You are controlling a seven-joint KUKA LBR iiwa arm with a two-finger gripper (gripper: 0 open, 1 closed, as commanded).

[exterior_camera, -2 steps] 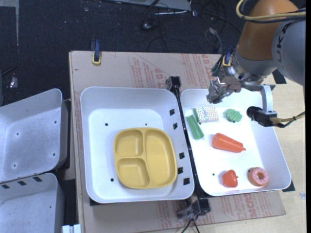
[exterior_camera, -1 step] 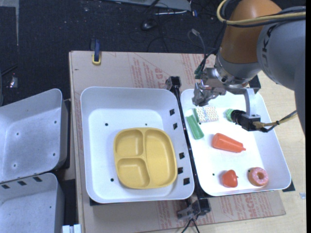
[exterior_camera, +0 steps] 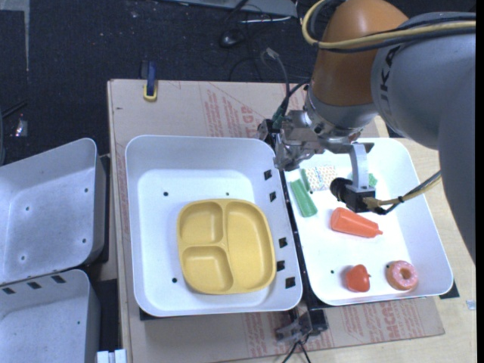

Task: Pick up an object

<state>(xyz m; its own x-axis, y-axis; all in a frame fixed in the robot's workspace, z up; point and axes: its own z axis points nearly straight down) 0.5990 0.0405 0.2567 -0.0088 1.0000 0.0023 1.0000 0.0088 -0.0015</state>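
In the right bin (exterior_camera: pixel 427 225) lie a green stick-shaped piece (exterior_camera: pixel 305 197), an orange carrot (exterior_camera: pixel 355 223), a red pepper (exterior_camera: pixel 358 277), a pink-frosted donut (exterior_camera: pixel 401 275) and a small white speckled item (exterior_camera: pixel 324 175). My gripper (exterior_camera: pixel 291 157) hangs over the bin's upper left corner, just above the green piece's top end. The wrist hides how its tips stand, and I see nothing held.
A yellow three-compartment plate (exterior_camera: pixel 225 245) lies in the left bin (exterior_camera: pixel 151 195). Both bins rest on a cardboard sheet (exterior_camera: pixel 197 108) with a blue clip (exterior_camera: pixel 150 82) at its far edge. Grey trays (exterior_camera: pixel 45 203) stand at the left.
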